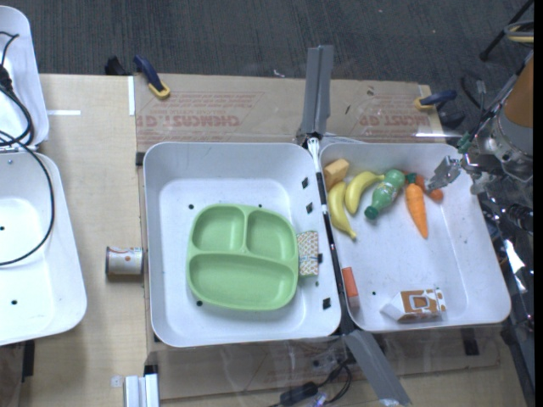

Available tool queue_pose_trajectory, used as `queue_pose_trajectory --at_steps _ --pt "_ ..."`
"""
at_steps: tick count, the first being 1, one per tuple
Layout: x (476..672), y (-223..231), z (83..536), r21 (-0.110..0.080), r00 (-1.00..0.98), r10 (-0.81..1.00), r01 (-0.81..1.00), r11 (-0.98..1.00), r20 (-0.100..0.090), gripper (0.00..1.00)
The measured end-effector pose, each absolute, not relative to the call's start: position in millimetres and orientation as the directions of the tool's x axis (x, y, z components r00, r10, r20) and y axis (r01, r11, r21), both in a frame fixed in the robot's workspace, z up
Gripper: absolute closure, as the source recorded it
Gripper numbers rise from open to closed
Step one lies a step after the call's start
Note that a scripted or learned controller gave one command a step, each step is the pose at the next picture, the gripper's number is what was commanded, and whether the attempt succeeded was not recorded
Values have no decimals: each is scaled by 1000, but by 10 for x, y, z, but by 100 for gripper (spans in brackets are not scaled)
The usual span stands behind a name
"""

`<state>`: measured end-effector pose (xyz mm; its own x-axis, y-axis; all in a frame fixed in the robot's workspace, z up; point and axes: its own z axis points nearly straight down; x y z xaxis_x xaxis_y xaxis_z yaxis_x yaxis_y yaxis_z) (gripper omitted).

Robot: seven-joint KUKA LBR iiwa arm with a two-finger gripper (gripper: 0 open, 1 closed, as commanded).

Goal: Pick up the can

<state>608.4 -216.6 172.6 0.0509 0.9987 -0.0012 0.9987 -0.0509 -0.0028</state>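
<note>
The can (pixel 125 261) is a small silver cylinder with an orange-brown end. It lies on its side on the wooden bench, just outside the left wall of the left bin (pixel 161 227). My gripper (pixel 445 173) hangs over the upper right part of the right bin (pixel 475 261), close to the top of the carrot (pixel 417 210) and a small red piece (pixel 435 195). It is far from the can, a whole bin's width and more to the right. Nothing shows held in it.
A green divided plate (pixel 244 258) fills the left bin, with a small checkered item (pixel 308 253) at its right. The right bin holds two bananas (pixel 348 202), a green bottle (pixel 383 193), an orange wedge (pixel 336 171), an orange stick (pixel 349 283) and a small carton (pixel 417 304). A white tub (pixel 34 253) with a black cable stands far left.
</note>
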Motion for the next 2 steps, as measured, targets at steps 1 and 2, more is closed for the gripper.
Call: queue_pose_trajectory --at_steps 1,2 --pt "4765 -1522 906 -4 108 994 994 -108 1 0" --pt "5536 -1314 910 -2 125 992 992 -125 -1 0"
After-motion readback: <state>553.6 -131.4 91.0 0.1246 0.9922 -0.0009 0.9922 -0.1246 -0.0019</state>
